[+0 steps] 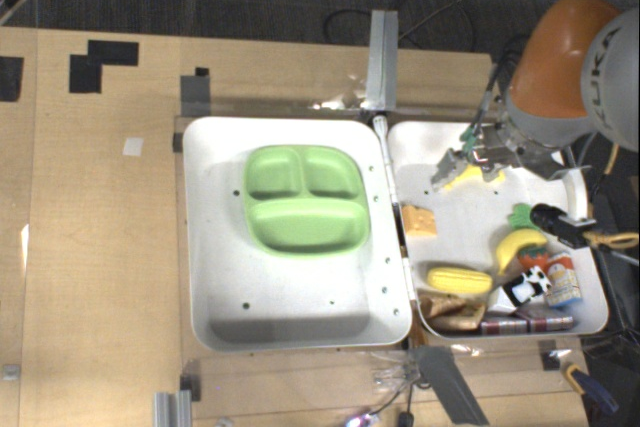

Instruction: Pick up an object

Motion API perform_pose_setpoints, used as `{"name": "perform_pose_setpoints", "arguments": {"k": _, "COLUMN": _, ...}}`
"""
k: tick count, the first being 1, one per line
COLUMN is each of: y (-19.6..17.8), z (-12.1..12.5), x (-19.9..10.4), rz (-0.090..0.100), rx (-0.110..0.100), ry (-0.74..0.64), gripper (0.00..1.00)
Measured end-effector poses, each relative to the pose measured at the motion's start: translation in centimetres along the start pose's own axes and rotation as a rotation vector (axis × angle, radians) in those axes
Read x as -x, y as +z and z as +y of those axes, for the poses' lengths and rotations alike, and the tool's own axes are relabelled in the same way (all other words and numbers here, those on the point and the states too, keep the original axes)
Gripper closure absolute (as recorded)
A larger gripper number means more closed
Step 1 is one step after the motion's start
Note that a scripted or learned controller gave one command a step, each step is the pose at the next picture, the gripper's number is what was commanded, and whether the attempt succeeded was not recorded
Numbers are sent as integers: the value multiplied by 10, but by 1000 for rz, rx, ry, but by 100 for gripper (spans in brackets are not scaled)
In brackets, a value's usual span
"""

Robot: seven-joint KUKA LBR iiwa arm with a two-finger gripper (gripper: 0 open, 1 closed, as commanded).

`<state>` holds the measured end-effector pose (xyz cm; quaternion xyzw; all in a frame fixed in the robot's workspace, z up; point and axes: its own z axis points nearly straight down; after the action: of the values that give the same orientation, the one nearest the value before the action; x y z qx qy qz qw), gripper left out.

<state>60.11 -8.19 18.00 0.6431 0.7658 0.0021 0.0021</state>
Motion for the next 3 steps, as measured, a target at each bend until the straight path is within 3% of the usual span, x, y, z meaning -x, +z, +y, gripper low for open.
{"name": "perform_pose_setpoints", "arguments": {"k": 1, "y": 74, "z": 55, "x": 37, "rz": -10, "rx": 23, "ry": -168, "gripper": 0}}
{"name": "perform_pose_setpoints", "arguments": {"k": 2, "y": 91, "z": 28, "x": 56, "rz": -2, "rx": 5, "ry": -89, "gripper": 0}}
{"name": "perform_pose_setpoints", "arguments": {"k": 3, "y": 77, "z": 32, "x": 54, "rz": -1, "rx": 14, "ry": -91, "gripper": 100}}
